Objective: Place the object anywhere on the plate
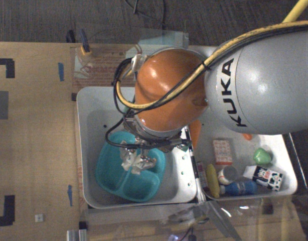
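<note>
The KUKA arm (254,79) is reaching across from the right, its orange band (166,92) hanging over the left bin (89,134). A teal divided plate (111,172) is lying in that bin. The gripper (137,160) is hovering over the plate's centre; its finger state cannot be determined. The right bin (289,177) is holding a blue bottle (242,187), yellow banana (212,179), red carton (222,151), green object (262,156) and black-and-white carton (268,177).

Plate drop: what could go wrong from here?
1. The gripper hangs over the plate's divider ridge, so a released object might tip or roll across compartments.
2. The arm hides much of the left bin, so the camera may not confirm the drop.
</note>
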`<state>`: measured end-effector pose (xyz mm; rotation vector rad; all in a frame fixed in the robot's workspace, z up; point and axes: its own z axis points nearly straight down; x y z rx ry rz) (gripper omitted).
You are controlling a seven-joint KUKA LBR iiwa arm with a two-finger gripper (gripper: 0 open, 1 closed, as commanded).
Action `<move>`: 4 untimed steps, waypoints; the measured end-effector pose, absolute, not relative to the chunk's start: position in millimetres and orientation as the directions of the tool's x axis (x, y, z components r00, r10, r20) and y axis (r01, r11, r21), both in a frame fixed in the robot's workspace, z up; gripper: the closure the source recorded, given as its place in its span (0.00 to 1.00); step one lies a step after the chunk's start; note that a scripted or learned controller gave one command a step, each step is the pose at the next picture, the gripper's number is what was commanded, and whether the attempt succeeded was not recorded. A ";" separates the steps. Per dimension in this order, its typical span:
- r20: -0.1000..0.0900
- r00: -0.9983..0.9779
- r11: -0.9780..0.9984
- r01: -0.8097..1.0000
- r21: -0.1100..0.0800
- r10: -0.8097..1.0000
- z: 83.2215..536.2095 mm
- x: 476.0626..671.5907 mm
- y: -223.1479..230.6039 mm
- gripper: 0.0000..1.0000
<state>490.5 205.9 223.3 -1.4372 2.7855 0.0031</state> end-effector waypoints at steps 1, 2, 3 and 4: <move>-0.007 -0.683 0.683 -0.730 -0.001 -0.730 101.9 489.1 125.8 1.00; -0.001 -0.519 0.519 -0.855 -0.004 -0.855 93.8 503.1 141.2 1.00; -0.007 -0.202 0.202 -0.979 -0.004 -0.979 233.0 549.3 175.4 1.00; -0.004 -0.185 0.185 -0.983 0.000 -0.983 176.4 511.4 214.8 1.00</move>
